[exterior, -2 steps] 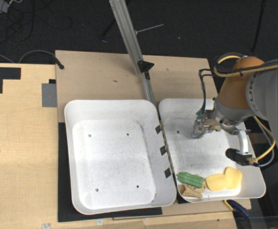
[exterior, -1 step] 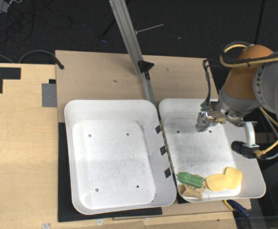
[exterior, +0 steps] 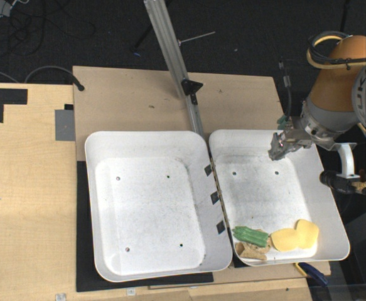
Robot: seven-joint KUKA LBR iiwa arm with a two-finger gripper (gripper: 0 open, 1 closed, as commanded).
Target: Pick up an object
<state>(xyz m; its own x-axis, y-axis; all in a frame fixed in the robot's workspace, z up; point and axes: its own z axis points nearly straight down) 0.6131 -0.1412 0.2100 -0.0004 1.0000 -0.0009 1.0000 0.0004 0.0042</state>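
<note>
My gripper hangs over the far right part of the right bin, with nothing visible between its fingertips. At the near edge of that bin lie a green object, a small tan object below it, and two yellow pieces pressed together to the right. These objects sit well apart from the gripper, toward the front of the bin.
The left bin stands beside the right one, joined by black clips along the shared rim. A slanted metal rail rises behind the bins. The grey and orange arm enters from the right.
</note>
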